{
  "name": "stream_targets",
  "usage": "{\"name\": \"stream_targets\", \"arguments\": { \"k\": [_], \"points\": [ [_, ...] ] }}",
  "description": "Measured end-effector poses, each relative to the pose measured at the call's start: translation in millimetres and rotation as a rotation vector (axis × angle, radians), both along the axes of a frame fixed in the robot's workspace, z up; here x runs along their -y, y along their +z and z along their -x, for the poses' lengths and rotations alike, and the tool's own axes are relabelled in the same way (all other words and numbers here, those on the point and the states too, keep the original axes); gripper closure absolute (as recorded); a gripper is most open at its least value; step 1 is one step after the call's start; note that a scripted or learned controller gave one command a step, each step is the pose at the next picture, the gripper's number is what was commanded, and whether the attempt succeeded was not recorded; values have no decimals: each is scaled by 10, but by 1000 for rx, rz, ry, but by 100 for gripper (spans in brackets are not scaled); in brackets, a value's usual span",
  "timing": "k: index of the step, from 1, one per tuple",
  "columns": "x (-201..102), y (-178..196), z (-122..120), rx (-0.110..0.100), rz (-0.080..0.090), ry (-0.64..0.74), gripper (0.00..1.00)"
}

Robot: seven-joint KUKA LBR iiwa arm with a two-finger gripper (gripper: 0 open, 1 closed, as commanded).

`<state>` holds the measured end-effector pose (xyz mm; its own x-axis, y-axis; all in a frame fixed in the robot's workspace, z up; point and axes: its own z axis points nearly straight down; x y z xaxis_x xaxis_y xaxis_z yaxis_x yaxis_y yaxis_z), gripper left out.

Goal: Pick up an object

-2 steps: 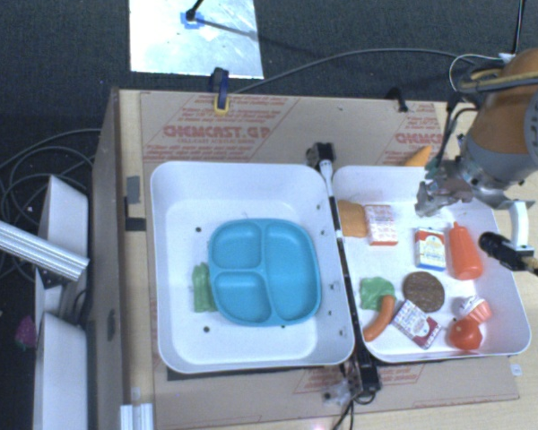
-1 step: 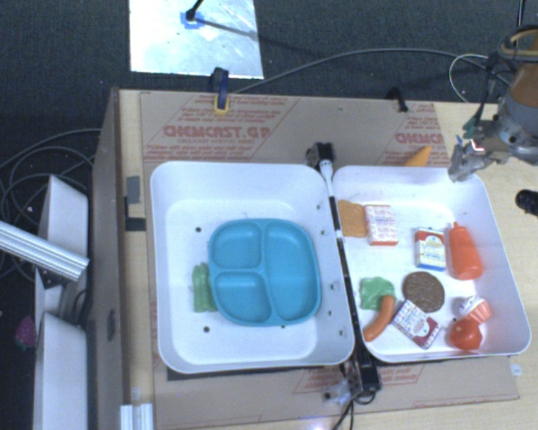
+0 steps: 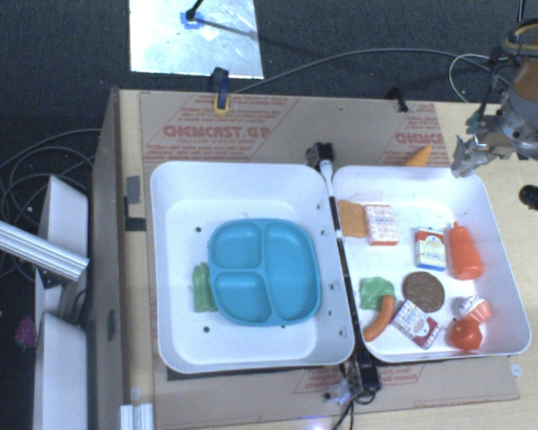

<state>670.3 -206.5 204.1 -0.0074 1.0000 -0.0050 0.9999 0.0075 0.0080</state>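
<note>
The right bin [image 3: 500, 240] holds several toy foods. Among them are an orange bottle [image 3: 465, 250], a red-and-white carton [image 3: 381, 224], a small carton with a blue picture [image 3: 430, 248], a brown round patty [image 3: 423, 291], a green leafy piece [image 3: 375, 290], a carrot [image 3: 377, 320] and a red tomato [image 3: 465, 334]. My gripper [image 3: 467, 155] hangs above the bin's far right corner, beyond its rim, with nothing visible between its tips. An orange piece [image 3: 418, 157] lies on the board just outside the bin, left of the gripper.
The left bin [image 3: 175, 240] holds a blue divided plate [image 3: 264, 270] and a green piece [image 3: 202, 288] beside it. A black divider clip [image 3: 324, 156] sits between the bins. Cables run across the board behind the bins.
</note>
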Motion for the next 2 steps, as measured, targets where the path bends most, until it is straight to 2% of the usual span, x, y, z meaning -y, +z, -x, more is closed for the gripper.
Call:
{"name": "stream_targets", "arguments": {
  "k": [1, 2],
  "points": [
    [-2, -3, 1, -1, 0, 0, 0],
    [4, -401, 684, -8, -4, -6, 0]
  ]
}}
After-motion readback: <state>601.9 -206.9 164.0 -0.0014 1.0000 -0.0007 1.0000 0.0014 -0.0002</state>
